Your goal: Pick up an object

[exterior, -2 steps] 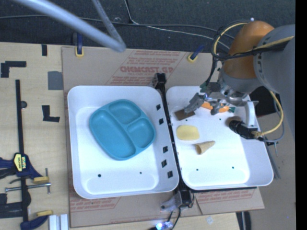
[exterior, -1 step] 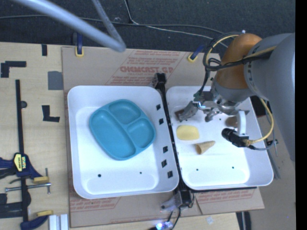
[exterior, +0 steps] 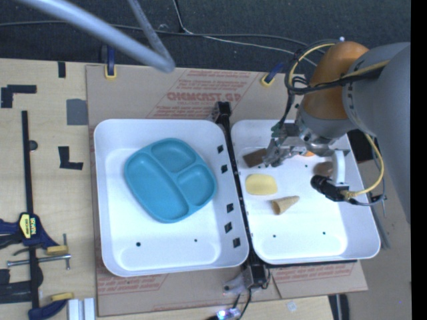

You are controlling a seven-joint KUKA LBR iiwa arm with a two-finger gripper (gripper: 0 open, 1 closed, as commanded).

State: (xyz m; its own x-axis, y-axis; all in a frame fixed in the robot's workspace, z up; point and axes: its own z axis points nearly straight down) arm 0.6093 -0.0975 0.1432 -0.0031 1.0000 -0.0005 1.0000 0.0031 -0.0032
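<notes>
Left bin (exterior: 110,199): one smooth blue three-compartment plate (exterior: 170,179). Right bin (exterior: 360,242): rounded yellow block (exterior: 261,184), tan wedge (exterior: 285,205), brown piece (exterior: 254,158). Hand (exterior: 275,153) above the brown piece; finger state unclear.

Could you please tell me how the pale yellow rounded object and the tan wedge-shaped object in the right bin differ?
The pale yellow rounded object is blocky with soft corners and larger; the tan wedge-shaped object is smaller, darker, and tapers to a point. The yellow one lies nearer the gripper. Both rest loose in the right white bin.
</notes>
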